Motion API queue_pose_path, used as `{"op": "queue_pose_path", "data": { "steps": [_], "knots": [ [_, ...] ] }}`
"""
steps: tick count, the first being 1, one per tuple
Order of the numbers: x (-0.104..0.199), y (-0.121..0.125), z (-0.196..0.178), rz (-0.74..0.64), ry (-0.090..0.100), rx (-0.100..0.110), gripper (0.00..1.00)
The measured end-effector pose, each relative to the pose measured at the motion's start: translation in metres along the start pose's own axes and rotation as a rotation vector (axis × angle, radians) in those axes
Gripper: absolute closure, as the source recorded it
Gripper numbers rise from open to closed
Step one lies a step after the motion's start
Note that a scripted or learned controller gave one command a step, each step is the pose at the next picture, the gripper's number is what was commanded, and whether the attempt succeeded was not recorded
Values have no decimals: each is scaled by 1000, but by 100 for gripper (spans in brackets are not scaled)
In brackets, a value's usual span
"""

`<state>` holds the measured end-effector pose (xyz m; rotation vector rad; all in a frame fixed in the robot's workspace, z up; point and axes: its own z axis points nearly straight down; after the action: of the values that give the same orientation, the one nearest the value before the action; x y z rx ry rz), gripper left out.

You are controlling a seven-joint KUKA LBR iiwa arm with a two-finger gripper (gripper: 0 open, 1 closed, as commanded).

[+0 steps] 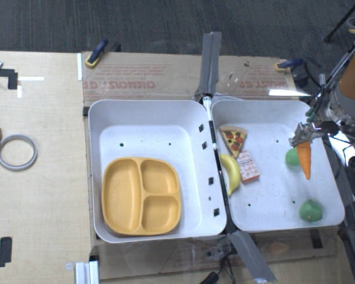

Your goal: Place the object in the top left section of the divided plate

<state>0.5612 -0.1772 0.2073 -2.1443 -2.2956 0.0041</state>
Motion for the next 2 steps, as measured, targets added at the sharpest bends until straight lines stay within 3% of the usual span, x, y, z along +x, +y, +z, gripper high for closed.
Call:
{"op": "queue_pose_path", "data": {
  "steps": [1, 2],
  "knots": [
    [69, -46, 75, 104, 2, 2, 100],
    [32, -82, 82, 220, 2, 2, 100]
  ]
}}
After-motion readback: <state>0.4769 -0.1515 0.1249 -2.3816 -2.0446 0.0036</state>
